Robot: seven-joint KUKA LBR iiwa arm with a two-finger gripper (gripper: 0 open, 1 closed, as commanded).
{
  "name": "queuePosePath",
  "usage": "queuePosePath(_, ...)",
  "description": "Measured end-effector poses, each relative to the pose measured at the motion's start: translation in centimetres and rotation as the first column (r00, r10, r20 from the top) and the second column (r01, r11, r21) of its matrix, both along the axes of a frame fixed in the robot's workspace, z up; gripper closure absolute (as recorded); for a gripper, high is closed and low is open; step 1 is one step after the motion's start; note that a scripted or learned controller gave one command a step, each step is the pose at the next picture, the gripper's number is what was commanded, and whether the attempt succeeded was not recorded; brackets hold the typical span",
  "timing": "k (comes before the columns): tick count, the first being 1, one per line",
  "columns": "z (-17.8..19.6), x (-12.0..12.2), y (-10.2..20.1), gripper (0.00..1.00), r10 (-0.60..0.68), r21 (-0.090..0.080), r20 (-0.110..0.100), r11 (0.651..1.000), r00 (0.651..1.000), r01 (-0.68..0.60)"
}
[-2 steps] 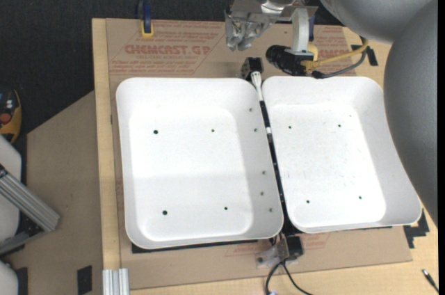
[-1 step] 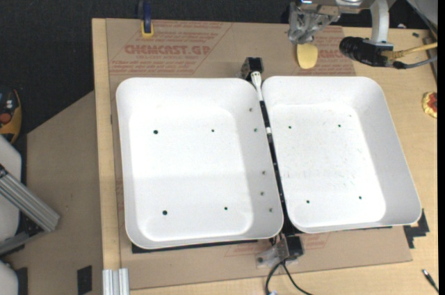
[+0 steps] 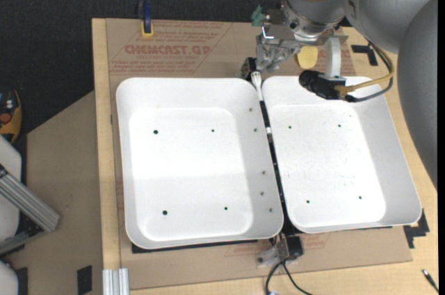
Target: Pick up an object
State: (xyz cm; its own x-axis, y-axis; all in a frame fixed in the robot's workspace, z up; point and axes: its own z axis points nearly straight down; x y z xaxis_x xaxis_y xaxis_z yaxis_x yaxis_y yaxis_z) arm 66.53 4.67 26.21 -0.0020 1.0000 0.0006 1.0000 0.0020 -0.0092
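Seeing our gripper (image 3: 268,58) above the bins' (image 3: 188,161) far seam; grip state unclear, no object distinguishable.

Two shallow white bins, left (image 3: 132,147) and right (image 3: 389,168), side by side on a brown board (image 3: 188,46) with red lettering, a blue-and-yellow clamp (image 3: 145,17) at its far edge, dark carpet (image 3: 55,8) beyond.

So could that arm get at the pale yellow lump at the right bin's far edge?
Probably yes. The gripper hangs just beside the lump, with nothing seen between them. Whether it lies inside the right bin or behind its rim is unclear.
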Motion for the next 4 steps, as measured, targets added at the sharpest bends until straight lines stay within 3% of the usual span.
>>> queuePosePath(1, 2.6, -1.5, 0.6, 1.00, -0.001, 0.000, 0.008, 1.000, 1.000, 0.001)
queuePosePath(2, 5.7, -3.5, -1.7, 1.00, -0.005, -0.001, 0.012, 1.000, 1.000, 0.005)
queuePosePath(3, 13.5, -1.5, -8.9, 1.00, -0.008, -0.004, 0.021, 1.000, 1.000, 0.008)
queuePosePath(4, 4.2, 0.1, -6.4, 1.00, 0.000, 0.000, -0.001, 1.000, 1.000, 0.000)
